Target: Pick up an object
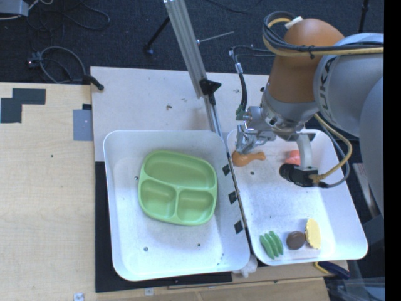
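While its finger state cannot be told, the end effector [249, 144] hangs just above an orange object [247, 158] in the right bin [341, 243].

Red-orange piece [292, 157] partly hidden behind the arm's wrist, claw [245, 148] fingers too tangled in fittings to read, arm [351, 86] cut off at right edge

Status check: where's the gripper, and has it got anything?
Gripper low at right bin's left edge. Orange piece right beneath it; grasp unconfirmed. Divider close alongside.
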Controlling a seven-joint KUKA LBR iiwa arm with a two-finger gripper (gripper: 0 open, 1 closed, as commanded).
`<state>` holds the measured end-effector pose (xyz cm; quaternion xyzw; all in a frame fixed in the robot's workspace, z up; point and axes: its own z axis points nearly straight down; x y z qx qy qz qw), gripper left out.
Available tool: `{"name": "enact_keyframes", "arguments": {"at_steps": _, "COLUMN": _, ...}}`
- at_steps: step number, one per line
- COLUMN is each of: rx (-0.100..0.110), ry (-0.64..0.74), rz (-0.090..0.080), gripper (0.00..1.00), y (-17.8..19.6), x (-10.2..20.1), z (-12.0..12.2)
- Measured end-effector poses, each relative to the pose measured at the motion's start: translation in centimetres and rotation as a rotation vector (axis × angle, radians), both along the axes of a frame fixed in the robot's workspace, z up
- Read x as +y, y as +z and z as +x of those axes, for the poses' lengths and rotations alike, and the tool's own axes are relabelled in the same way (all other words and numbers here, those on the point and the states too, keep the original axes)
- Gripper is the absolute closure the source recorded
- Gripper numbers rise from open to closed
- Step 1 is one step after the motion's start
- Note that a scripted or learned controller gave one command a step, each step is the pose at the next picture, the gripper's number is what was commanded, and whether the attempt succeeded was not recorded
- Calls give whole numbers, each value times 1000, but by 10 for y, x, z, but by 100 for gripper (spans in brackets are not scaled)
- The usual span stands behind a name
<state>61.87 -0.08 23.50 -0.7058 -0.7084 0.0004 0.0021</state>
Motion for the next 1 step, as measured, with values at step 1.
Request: {"name": "enact_keyframes", "arguments": {"at_steps": 1, "rx": -1, "ry": 0, "rz": 0, "gripper": 100, "y": 6, "x": 49, "z": -5}}
